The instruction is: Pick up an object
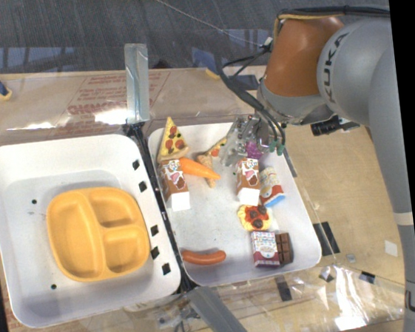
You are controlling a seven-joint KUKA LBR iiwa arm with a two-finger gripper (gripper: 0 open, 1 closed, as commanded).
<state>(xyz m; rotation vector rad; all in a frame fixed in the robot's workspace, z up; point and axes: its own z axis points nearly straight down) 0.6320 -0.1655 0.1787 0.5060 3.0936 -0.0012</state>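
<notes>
Gripper (248, 140) sits low over the upper right corner of the right white bin (227, 269), metal fingers pointing down-left into the clutter; can't tell from this angle whether they're wide, narrow or holding anything. Tight spot: bin's right rim is just beside it, top rim close above. Directly under/next to the fingers: a small brown-and-white carton with red print (248, 181), and touching that a small round red-white-blue toy (272, 186) against the right wall. Left of the gripper, a small tan toy piece (213, 153), then an orange plastic carrot (198, 168) lying across a second brown-and-white carton (176, 186), with a toy pizza slice (171, 139) above it at the top left corner. Lower down: a yellow square toy with red berries (255, 216), a dark red snack box (264, 249) with a brown chocolate bar (284, 246) touching its right side, and a red-orange toy sausage (204, 257) near the bottom rim. Open floor is mid-bin, between the cartons and above the sausage. Left white bin (5, 222) holds just a yellow divided plastic tray (96, 232), room all round it.
</notes>
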